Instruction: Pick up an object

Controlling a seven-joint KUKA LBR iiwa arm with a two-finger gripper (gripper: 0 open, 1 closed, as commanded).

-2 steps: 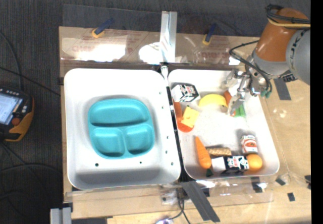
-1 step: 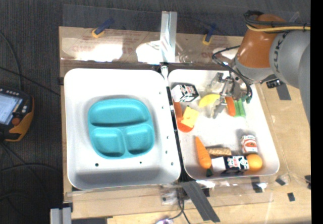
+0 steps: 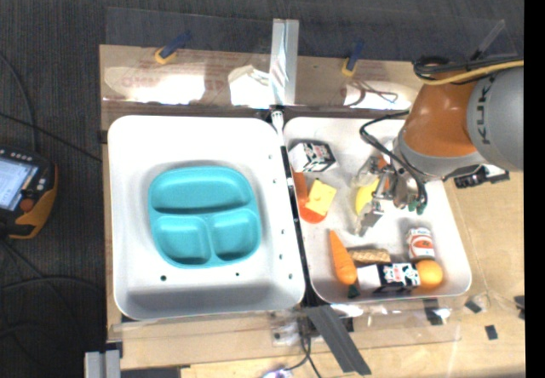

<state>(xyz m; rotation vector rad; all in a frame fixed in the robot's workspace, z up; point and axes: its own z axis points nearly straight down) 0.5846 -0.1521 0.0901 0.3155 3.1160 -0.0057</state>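
- Looking down from the fixed camera view, two white bins sit side by side on the bench: the left bin (image 3: 128, 197) holds a teal divided tray (image 3: 204, 213), and the right bin (image 3: 451, 231) holds a scatter of small objects.
- Reaching in from the right, the grey arm with its orange band (image 3: 438, 121) ends in the gripper (image 3: 372, 213), low over the middle of the right bin.
- Whether the gripper is spread or closed cannot be told at this slant, and nothing can be seen between its tips.
- A yellow banana-like piece (image 3: 365, 196) lies just beside the gripper, on its left.
- A yellow block (image 3: 320, 197) rests near the bin's left wall, with a black-and-white carton (image 3: 314, 155) above it.
- An orange carrot (image 3: 341, 258) lies towards the near edge, beside a brown bar (image 3: 370, 256).
- A small can (image 3: 420, 243), an orange ball (image 3: 430, 273) and a second black-and-white carton (image 3: 397, 275) crowd the near right corner.
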